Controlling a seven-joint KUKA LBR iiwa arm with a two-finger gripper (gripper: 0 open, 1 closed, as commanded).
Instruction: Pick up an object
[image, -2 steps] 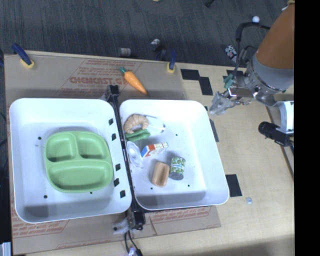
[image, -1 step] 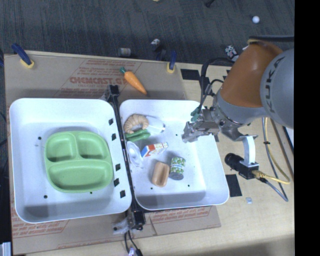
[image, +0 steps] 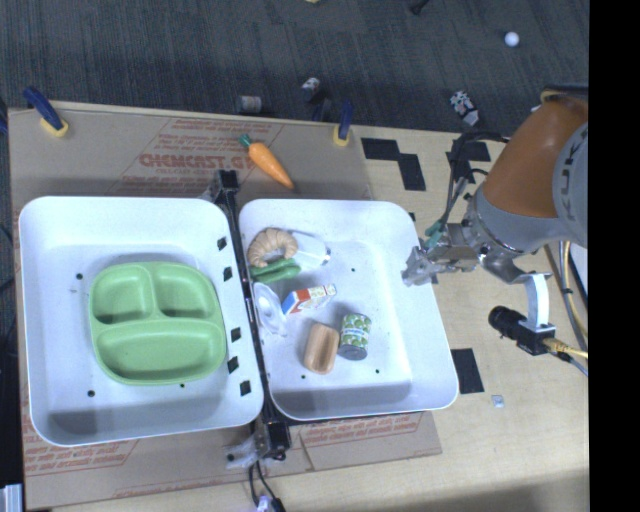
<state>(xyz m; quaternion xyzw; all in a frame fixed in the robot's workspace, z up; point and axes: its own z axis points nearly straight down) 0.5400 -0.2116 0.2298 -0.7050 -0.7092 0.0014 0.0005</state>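
Can (image: 354, 335) in right bin (image: 395, 395), left of pincer (image: 416, 268).

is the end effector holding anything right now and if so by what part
Nothing is held. The end effector sits at the right bin's right rim, apart from the objects inside.

Open floor right of can (image: 354, 335), items (image: 283, 262) crowding left.

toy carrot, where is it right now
The toy carrot lies outside both bins on the cardboard sheet, toward the top of the camera view, just above the seam between the left bin and the right bin.
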